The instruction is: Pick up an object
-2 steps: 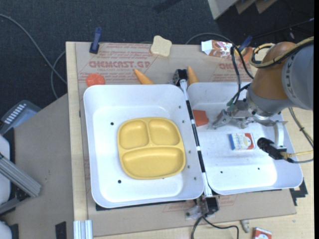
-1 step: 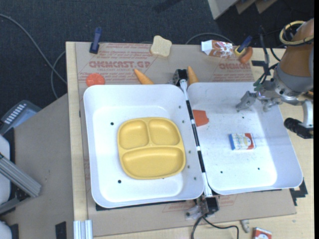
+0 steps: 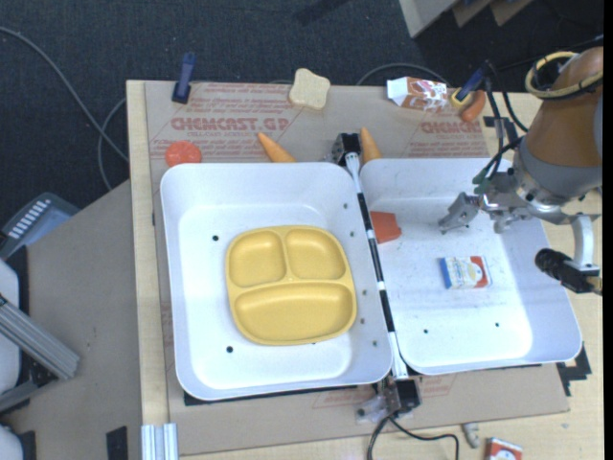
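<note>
Nearest the lens, at six o'clock, the bench edge carries clutter cut off by the frame, too small for me to name. At nine o'clock in my view sits the left bin with a yellow tray of three compartments lying flat in its middle, free floor all round it. Past the divider, the right bin has an orange block touching its left wall at nine o'clock and a small blue-and-white packet lying flat near the centre, well apart from every wall. My pincer hangs at the packet's twelve o'clock, near it but not touching, gripping nothing; I cannot tell how wide it stands. My arm hides the bin's two o'clock corner.
</note>
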Motion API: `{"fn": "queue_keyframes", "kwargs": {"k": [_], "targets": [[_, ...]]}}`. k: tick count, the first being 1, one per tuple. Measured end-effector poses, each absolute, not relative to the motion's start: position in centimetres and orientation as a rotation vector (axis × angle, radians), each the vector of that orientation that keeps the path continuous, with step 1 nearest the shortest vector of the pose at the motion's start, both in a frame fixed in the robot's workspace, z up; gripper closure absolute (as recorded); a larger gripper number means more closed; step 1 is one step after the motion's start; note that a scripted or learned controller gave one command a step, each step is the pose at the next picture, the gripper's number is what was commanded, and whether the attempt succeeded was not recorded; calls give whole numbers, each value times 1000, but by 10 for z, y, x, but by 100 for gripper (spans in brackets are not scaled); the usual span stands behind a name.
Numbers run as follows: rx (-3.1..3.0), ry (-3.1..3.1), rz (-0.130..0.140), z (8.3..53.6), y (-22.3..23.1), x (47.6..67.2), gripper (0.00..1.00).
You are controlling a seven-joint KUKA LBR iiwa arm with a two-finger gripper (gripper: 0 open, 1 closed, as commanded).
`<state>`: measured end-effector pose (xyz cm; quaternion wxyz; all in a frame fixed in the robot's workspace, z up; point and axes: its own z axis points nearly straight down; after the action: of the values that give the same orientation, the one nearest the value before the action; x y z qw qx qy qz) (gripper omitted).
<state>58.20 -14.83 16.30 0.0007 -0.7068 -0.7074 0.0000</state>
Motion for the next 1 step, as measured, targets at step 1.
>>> {"fn": "queue_keyframes", "kwargs": {"k": [1], "targets": [[-2221,-2224,-2,230,-96,580,0]]}}
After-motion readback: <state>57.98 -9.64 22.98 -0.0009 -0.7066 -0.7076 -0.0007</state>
